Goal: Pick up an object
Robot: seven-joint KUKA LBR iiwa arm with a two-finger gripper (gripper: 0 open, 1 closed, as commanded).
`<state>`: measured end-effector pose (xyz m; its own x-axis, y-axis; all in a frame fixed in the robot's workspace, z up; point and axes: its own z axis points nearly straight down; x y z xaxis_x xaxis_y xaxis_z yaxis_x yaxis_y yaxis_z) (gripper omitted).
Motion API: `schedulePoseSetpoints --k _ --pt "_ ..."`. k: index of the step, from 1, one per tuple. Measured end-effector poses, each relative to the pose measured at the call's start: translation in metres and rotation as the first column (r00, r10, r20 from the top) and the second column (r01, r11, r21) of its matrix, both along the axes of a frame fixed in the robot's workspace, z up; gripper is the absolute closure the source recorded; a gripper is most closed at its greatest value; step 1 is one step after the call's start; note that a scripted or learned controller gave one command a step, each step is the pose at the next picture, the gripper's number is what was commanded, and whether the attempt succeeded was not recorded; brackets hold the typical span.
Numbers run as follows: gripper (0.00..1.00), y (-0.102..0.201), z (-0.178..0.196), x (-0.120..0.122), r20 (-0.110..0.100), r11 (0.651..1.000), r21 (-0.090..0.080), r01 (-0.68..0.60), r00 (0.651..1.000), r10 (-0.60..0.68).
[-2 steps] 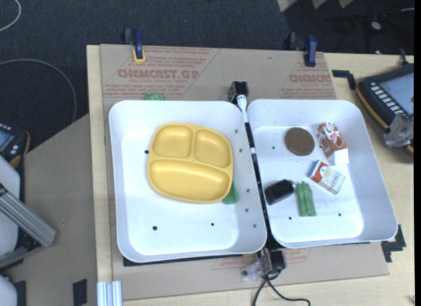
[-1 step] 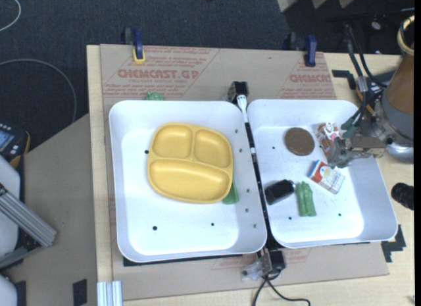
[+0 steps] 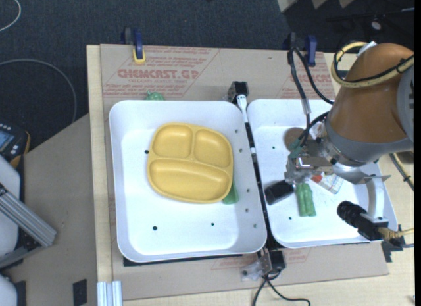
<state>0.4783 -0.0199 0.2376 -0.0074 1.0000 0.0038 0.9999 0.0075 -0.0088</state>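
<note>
In the right bin (image 3: 283, 232), my gripper (image 3: 298, 168) hangs low under the grey and orange arm. Just below it a green stick-shaped object (image 3: 306, 201) lies on the bin floor. A small black block (image 3: 278, 193) rests to the left of the green object, near the bin's left wall. A red and white item (image 3: 327, 181) peeks out beside the wrist. A brown round thing (image 3: 293, 138) sits behind the gripper. The arm hides much of the right bin's far side.
The left bin (image 3: 131, 186) holds a yellow divided plate (image 3: 191, 162), with a green piece (image 3: 229, 197) sticking out from under its right edge. A small green object (image 3: 154, 96) lies on the board behind the left bin. A black clip (image 3: 238, 91) sits between the bins' far corners.
</note>
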Motion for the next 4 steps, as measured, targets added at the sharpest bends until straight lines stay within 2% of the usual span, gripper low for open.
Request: schedulePoseSetpoints --k 1,2,3,4 --pt "1.00 0.094 -0.037 -0.001 0.000 1.000 0.000 -0.003 1.000 0.003" --pt "1.00 0.072 0.094 0.002 0.023 1.000 -0.002 0.006 1.000 -0.006" --pt "1.00 0.146 0.055 0.000 0.002 1.000 -0.002 0.000 1.000 0.000" --pt "1.00 0.137 0.169 0.002 0.023 1.000 0.000 0.006 1.000 -0.006"
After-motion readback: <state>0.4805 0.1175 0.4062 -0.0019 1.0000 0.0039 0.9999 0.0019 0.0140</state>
